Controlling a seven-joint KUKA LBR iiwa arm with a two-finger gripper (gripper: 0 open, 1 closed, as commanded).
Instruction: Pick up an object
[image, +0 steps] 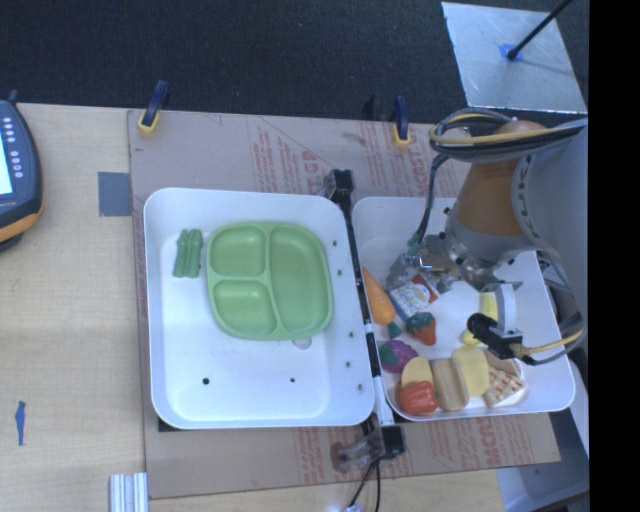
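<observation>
Grey arm (520, 200) with its orange band enters from the right and bends down over the right bin (560, 395), wrist lowered toward the bin's upper middle. Left bin (170, 390) lies alongside, touching the right one at a central divider, and bears a green three-compartment plate (270, 280) with a small green ridged piece (187, 253) just to its left. Gripper (418, 268) sits low in the right bin, at the upper edge of the toy food pile; whether its fingers are apart or together cannot be told. Directly below the gripper lies a white packet (410, 298), beside an orange carrot (377, 297) along the divider. Farther down lie a strawberry-like piece (423, 327), a purple piece (396, 353), then a red tomato (418, 397), bread slices (458, 377) and a waffle (506, 383) near the front wall.
</observation>
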